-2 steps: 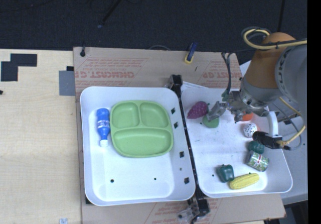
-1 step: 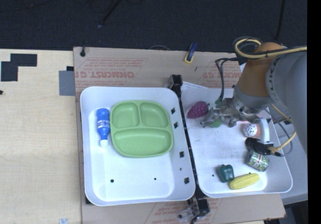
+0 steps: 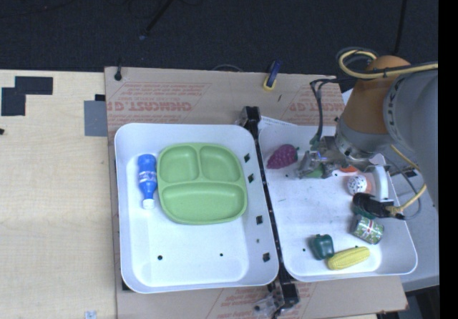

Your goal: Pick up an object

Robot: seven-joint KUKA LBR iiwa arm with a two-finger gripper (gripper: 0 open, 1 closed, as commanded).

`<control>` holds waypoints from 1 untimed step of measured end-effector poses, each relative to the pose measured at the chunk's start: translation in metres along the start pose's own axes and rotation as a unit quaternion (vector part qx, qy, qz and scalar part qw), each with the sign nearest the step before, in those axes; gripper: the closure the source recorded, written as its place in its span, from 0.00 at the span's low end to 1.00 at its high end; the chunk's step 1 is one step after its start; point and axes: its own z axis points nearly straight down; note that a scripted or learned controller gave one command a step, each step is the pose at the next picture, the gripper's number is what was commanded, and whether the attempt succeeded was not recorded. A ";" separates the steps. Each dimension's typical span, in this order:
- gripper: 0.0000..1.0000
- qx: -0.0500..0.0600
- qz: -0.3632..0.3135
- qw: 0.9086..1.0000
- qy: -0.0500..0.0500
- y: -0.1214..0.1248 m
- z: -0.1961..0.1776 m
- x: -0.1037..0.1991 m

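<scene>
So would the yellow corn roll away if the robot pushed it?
Probably. The corn looks rounded and lies on its side on the bin's flat floor, so a sideways nudge may roll it. It looks like smooth plastic, so maybe slippery.

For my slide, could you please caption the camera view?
KUKA arm's gripper poised in the right bin beside a purple toy; green divided plate and blue bottle in the left bin.

Red upside-down lettering on cardboard (image 3: pixel 179 99), unreadable.
</scene>
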 end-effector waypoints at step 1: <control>1.00 -0.003 0.002 1.000 -0.001 0.004 -0.043 -0.002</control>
